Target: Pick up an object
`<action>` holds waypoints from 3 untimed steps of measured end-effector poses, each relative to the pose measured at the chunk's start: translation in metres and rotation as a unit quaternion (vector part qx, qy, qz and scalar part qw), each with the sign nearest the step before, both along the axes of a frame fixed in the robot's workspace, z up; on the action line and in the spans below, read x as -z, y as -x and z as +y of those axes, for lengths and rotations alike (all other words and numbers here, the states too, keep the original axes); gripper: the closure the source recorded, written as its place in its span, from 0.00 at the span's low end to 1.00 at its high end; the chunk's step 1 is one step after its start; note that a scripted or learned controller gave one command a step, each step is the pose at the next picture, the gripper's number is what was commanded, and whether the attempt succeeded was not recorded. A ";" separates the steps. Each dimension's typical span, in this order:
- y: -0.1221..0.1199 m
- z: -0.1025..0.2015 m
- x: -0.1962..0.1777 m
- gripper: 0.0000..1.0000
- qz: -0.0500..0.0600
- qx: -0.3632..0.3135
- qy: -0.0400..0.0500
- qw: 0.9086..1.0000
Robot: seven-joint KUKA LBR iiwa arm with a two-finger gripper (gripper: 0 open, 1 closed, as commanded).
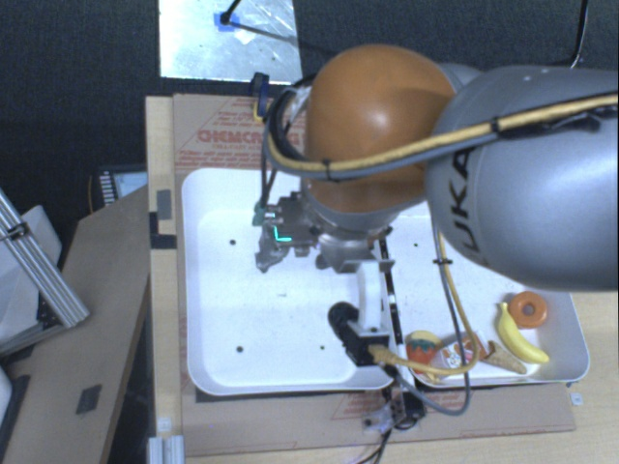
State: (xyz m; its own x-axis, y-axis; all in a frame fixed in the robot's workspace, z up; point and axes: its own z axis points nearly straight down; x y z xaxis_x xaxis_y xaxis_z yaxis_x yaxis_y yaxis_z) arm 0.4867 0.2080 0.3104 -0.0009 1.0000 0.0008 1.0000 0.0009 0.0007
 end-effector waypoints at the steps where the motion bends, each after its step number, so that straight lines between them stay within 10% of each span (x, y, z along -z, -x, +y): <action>1: -0.001 0.028 -0.115 0.00 -0.007 -0.003 -0.003 1.000; 2: -0.004 0.026 -0.232 0.00 -0.007 -0.002 -0.003 1.000; 3: 0.000 -0.004 -0.225 0.00 0.000 0.001 0.000 1.000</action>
State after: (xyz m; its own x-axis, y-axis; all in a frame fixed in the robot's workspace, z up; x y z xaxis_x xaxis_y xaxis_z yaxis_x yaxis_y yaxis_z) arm 0.4864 0.2039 0.5350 0.0015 1.0000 0.0006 1.0000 -0.0015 0.0013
